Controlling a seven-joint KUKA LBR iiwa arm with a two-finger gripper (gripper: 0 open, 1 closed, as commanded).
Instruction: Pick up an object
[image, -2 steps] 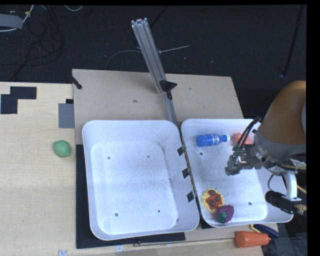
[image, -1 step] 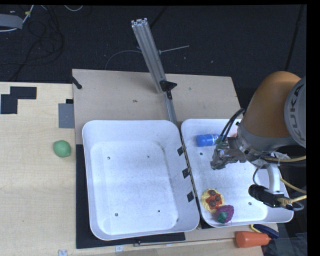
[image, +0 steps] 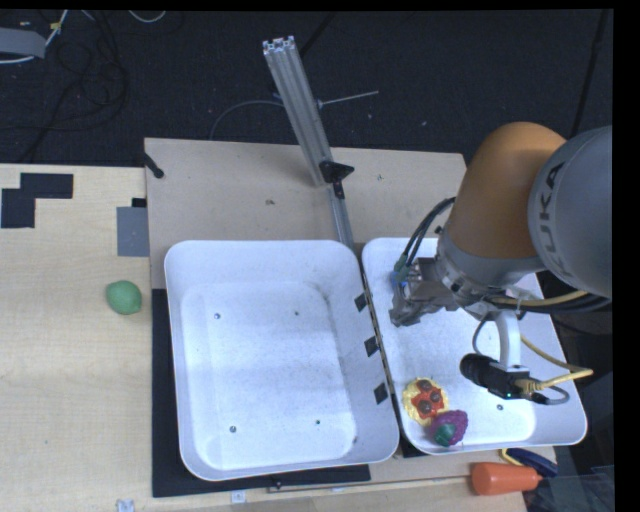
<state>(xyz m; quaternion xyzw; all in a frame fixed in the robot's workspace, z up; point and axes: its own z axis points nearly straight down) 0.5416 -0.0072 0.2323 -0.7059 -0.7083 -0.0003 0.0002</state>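
The yellow toy is found toward the right bin's near rim, below the gripper; its grip cannot be told.

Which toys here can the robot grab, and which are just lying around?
For the job:
gripper over the right white bin
yellow toy with dark spots in that bin
purple and green toy beside it

Just lying about:
green ball on the bench
orange object outside the bins
left white bin
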